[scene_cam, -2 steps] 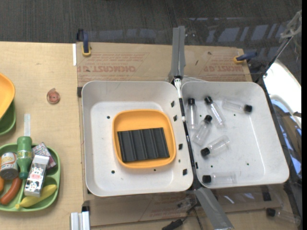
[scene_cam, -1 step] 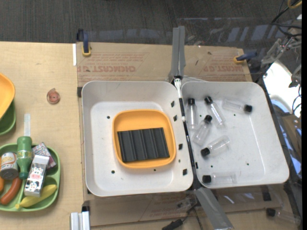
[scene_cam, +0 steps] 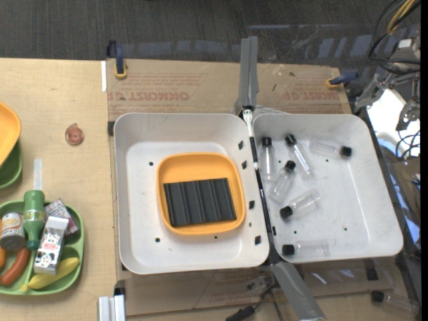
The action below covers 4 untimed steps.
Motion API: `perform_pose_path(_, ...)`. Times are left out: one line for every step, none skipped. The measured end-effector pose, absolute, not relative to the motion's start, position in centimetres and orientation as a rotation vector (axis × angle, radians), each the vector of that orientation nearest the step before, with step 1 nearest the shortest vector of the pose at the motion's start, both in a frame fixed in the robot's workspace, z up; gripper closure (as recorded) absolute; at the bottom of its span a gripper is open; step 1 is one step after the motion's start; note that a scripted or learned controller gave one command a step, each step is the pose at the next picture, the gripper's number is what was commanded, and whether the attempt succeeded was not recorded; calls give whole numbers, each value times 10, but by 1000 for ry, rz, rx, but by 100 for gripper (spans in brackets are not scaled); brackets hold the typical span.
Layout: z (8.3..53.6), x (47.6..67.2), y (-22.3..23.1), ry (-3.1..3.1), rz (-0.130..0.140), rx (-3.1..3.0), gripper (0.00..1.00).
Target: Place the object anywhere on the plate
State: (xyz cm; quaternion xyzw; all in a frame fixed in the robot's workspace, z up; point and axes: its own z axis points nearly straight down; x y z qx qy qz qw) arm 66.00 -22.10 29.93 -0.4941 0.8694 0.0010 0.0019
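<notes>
Left white bin [scene_cam: 134,199]: one orange square plate [scene_cam: 200,165], bearing one black ribbed block [scene_cam: 200,201].
Right white bin [scene_cam: 374,199]: six clear black-capped vials [scene_cam: 299,204].
Gripper: cannot tell.

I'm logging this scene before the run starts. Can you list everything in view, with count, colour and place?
Bins: two, white, side by side; left bin, right bin.
Plate: one, orange, in the left bin.
Ridged block: one, dark grey, lying on the plate.
Vials: six, clear with black caps, scattered in the right bin.
Green tray: one, bench's left edge, holding toy food, a green bottle and small cartons.
Yellow dish: one, far left, partly cut off.
Pink disc: one, on the bench.
</notes>
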Motion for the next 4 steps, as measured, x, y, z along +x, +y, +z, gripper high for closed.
perform_pose_path(262,660,-221,2309,3,-2123,0)
perform_pose_path(238,660,-221,1939,3,-2465,0)
perform_pose_path(268,660,-209,1589,1,-2703,0)
perform_pose_path(263,660,-205,1161,-1,-2915,0)
